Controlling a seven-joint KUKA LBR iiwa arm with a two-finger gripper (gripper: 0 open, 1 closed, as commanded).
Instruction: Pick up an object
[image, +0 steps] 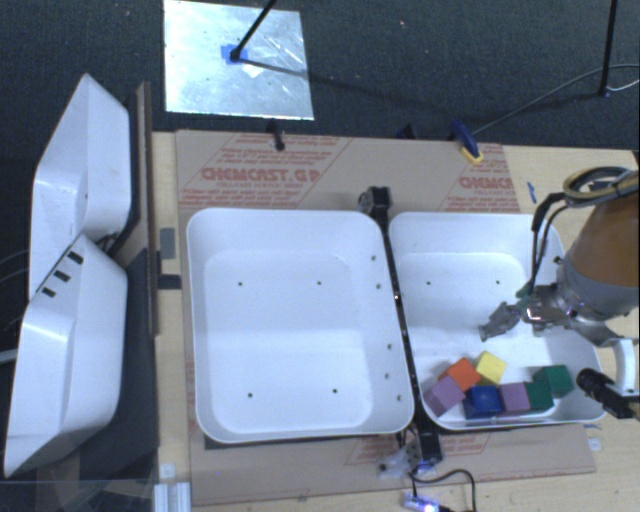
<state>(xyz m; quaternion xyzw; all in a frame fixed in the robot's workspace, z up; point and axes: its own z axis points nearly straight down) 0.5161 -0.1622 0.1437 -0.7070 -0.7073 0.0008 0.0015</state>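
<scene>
The tool (503, 322) hangs over the right bin (450, 270), toward its right wall, pointing left and slightly down, with nothing visible between its fingers; whether they are spread or closed I cannot tell, since the tip is small and blurred. The things to pick from lie huddled along the front edge of this bin: an orange block (462, 373) and a yellow block (491, 366) sit a little behind a front row made of a purple block (444, 395), a blue block (484, 401), a second, paler purple block (515, 397) and a green block (548, 385) at the front right corner. Most of them touch a neighbour, so the step in hand, as I judge it, is choosing a target and lining up above it. The yellow block looks the best choice: it is nearest the tool, stands at the rear of the cluster and has free floor behind it. The tool should come down straight from above with the fingers wide, turned so they straddle two free faces and not the side touching the orange block. Going for the middle of the row risks a finger landing on top of a neighbour or wedging between blocks, and the green block sits close to the bin's wall, which leaves little room. The left bin (290, 310) plays no part here.
</scene>
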